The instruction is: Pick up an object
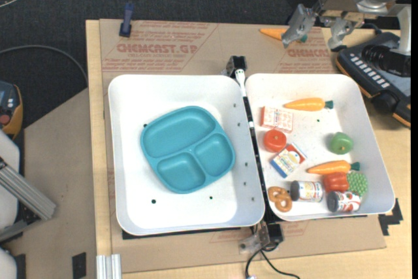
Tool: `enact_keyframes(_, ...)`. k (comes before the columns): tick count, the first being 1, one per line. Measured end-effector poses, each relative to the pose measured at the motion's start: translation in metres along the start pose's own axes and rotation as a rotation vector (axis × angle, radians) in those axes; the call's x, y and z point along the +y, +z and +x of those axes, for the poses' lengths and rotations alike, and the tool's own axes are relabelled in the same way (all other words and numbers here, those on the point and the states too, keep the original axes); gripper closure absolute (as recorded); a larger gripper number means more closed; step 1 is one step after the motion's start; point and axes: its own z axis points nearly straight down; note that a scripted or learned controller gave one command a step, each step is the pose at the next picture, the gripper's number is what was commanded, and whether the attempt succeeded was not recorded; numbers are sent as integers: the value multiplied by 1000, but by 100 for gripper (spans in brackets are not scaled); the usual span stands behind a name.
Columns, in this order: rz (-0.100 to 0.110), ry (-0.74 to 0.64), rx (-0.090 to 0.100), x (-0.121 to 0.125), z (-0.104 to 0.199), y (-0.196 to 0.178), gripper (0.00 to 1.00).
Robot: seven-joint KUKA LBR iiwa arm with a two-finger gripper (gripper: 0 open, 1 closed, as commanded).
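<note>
Down at the front edge of the right bin there's a pretzel, a little jar and a can, with a carrot and green apple just behind. Further back sit a tomato, a cracker box and another carrot. Left bin holds a teal divided plate. Tool hangs over the surface beyond the right bin, fingers spread wide, nothing between them.
</note>
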Motion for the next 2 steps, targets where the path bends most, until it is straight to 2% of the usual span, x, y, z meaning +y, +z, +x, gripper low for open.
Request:
enact_keyframes(1, -3, 9, -1, -46, -12, -129, 0)
enact_keyframes(2, 10, 8, -3, -44, -11, -130, 100)
